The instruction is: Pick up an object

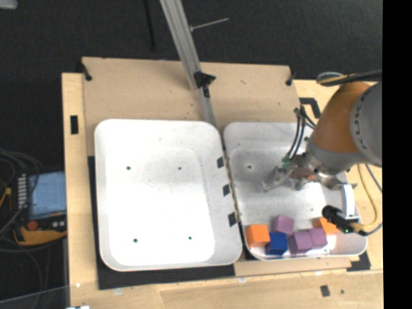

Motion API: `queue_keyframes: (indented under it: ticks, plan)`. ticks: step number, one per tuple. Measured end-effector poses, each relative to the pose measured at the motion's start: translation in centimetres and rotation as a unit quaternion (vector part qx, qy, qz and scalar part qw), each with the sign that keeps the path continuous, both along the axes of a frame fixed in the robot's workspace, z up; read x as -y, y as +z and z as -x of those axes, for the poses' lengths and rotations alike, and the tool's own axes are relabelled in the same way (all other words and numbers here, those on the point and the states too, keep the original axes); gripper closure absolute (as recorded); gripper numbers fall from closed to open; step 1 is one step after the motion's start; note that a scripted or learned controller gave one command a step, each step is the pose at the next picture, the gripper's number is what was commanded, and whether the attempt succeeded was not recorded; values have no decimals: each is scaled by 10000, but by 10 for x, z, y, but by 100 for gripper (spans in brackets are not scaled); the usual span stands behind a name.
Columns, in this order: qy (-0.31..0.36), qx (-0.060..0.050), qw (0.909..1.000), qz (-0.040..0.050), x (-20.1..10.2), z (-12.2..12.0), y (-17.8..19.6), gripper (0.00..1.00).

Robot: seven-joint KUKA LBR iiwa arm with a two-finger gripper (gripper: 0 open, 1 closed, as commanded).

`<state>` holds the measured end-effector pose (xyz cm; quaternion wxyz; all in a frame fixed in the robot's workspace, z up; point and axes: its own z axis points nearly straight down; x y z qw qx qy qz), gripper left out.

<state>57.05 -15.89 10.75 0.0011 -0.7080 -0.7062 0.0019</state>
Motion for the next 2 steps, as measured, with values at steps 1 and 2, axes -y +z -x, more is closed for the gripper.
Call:
queue_keyframes:
  ticks: [1, 2]
  plan:
    - [-37, 43, 10000, -2, 1, -2, 14, 100]
    - [-8, 50, 10000, 5, 6, 4, 63, 100]
